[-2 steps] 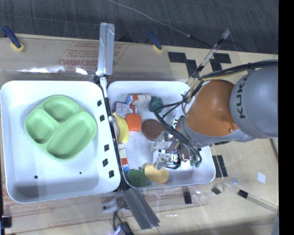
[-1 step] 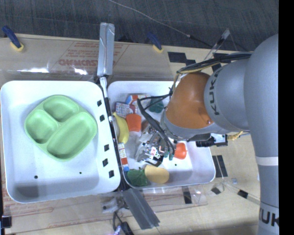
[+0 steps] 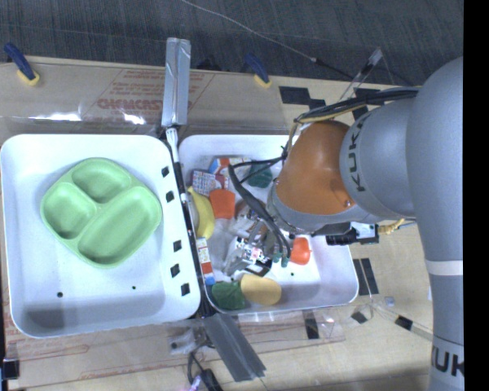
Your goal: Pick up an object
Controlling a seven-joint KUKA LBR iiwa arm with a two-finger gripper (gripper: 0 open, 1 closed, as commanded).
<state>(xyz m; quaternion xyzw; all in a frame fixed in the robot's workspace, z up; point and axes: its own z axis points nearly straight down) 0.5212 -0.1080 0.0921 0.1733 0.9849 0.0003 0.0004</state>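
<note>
The right bin (image 3: pixel 336 283) holds a jumble of small items: a yellow banana (image 3: pixel 202 213), an orange block (image 3: pixel 222 203), a teal piece (image 3: pixel 261 178), a green lump (image 3: pixel 226 295), a yellow lemon-like piece (image 3: pixel 262 290) and an orange-red item (image 3: pixel 300 252). My gripper (image 3: pixel 256 247) hangs low over the middle of this pile, below the orange wrist band (image 3: pixel 314 173). Its tips sit among cluttered items, just left of the orange-red item and above the yellow piece. The arm hides the bin's right half.
The left bin (image 3: pixel 24 243) carries a green divided plate (image 3: pixel 102 210). A grey metal divider bar (image 3: pixel 176 80) runs up between the bins. Blue clamps (image 3: pixel 21 63) sit on the cardboard at the back. Cables trail from the wrist over the right bin.
</note>
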